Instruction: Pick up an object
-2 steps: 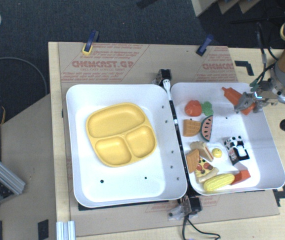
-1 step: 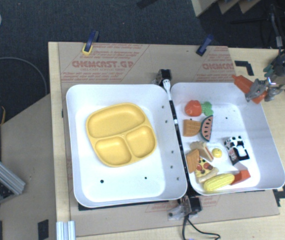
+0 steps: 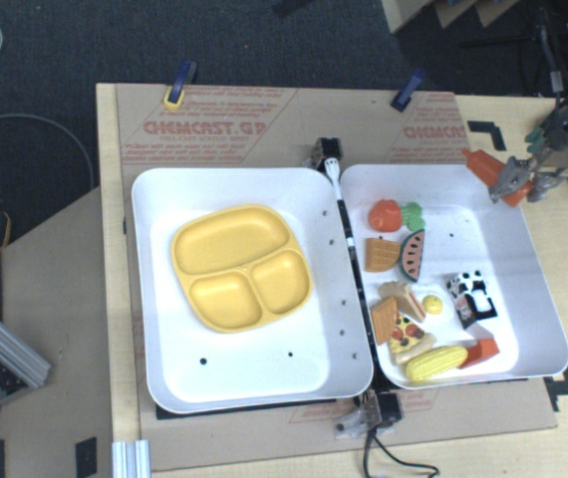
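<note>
A: Gripper (image 3: 516, 183) at the upper right corner of the right bin (image 3: 523, 267), hovering over its rim; whether it is spread or pressed together cannot be told at this size, and nothing is seen between its tips.

B: Candidate objects, all toy food, lie in the right bin, well apart from the gripper. Nearest: red tomato piece (image 3: 385, 215) with a green piece (image 3: 413, 214) touching it. Below these, a watermelon slice (image 3: 413, 255) beside a brown wedge (image 3: 382, 255).

A: And the lower group?

B: Corn cob (image 3: 435, 362) near the bin's front wall, a pizza slice (image 3: 394, 325) just beside it, an egg-like round (image 3: 431, 306), and a black-and-white piece (image 3: 470, 298) standing apart to the right. The left bin (image 3: 154, 267) holds a yellow divided tray (image 3: 239, 267).

A: Handling, judged from appearance?

B: Probably hollow plastic: light, stiff, smooth, likely to slip or skid under a glancing touch. Flat pieces offer little height. The corn cob looks the best prospect, taken across its short axis at mid-length; its neighbours crowd one side.
</note>
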{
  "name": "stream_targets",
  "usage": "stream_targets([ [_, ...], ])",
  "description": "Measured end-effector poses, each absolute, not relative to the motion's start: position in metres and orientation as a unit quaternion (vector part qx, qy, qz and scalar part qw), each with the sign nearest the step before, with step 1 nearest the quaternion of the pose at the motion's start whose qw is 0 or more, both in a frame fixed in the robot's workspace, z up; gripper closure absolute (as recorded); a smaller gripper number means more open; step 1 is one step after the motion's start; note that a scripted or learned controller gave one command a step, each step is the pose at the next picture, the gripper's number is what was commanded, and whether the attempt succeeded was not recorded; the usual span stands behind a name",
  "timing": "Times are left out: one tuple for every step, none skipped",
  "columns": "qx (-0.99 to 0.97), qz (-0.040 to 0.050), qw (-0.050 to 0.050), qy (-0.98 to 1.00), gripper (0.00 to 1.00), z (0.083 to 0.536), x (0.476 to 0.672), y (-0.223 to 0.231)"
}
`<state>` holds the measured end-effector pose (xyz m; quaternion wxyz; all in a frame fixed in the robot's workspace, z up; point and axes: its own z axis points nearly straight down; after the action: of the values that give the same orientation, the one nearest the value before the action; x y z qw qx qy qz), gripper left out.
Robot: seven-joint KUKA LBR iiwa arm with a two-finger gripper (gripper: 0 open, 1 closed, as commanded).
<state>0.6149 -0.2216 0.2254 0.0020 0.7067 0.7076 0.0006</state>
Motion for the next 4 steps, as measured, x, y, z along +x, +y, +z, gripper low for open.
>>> stream_targets([
  [0.705, 0.0006, -0.002, 0.709, 1.00, 0.217, 0.622, -0.166],
  [0.705, 0.0019, 0.001, 0.709, 1.00, 0.220, 0.646, -0.119],
  [0.705, 0.0018, 0.001, 0.709, 1.00, 0.214, 0.663, -0.064],
  [0.705, 0.0008, -0.001, 0.709, 1.00, 0.221, 0.658, -0.017],
])
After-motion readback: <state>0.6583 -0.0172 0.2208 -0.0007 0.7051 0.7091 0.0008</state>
